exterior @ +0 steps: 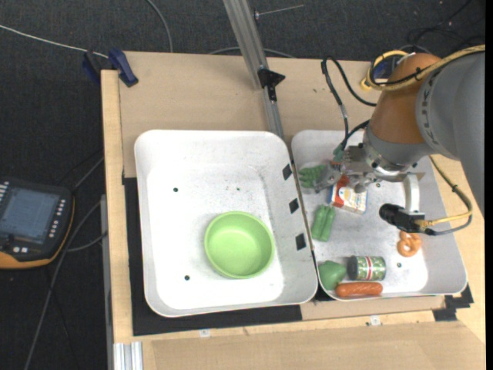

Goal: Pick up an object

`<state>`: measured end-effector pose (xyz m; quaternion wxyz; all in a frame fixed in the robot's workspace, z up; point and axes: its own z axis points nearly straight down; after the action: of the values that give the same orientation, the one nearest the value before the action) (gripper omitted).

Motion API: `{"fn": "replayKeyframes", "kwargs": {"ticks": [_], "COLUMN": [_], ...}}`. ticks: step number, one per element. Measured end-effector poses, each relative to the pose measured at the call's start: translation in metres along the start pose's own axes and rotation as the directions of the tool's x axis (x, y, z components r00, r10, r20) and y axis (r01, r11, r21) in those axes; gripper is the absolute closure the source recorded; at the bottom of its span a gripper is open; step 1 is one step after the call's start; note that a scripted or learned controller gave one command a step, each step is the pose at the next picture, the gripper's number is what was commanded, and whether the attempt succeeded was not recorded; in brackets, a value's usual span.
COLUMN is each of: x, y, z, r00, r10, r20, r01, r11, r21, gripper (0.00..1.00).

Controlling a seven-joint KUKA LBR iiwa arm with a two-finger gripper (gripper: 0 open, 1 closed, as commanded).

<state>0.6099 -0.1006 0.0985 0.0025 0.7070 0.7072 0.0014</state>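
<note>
Arm over the right bin, gripper down among the objects; nothing seen lifted.

The gripper [356,177] hung over the right bin [451,245], directly above a small red-and-white carton [350,199] that lay on the bin floor. Whether the gripper was wide, narrow or holding the carton could not be told, the wrist hiding it. Taking the carton as landmark: a green item [312,176] lay just to its upper left, a green bottle-shaped item [323,223] just to its lower left, an orange ring [409,244] to its lower right, a dark can with a green label [365,267] below it, and an orange-red sausage-shaped item [359,289] below that, near the bin's front wall. The left bin [162,160] held a green bowl [239,244], well apart from the carton.
</note>
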Motion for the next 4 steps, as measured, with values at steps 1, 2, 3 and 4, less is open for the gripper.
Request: {"fn": "replayKeyframes", "kwargs": {"ticks": [1,2,3,4], "x": [0.000,0.001,0.001,0.003], "y": [0.002,0.005,-0.001,0.000], "z": [-0.013,-0.056,-0.101,-0.164], "r00": [1.000,1.000,1.000,1.000], "r10": [0.001,0.000,0.000,0.000], "r20": [-0.001,-0.001,-0.001,-0.001], "r01": [-0.001,0.000,0.000,0.000], "r11": [1.000,1.000,1.000,1.000], "r21": [-0.006,0.002,0.001,-0.001], "gripper": [1.00,1.00,1.00,1.00]}}
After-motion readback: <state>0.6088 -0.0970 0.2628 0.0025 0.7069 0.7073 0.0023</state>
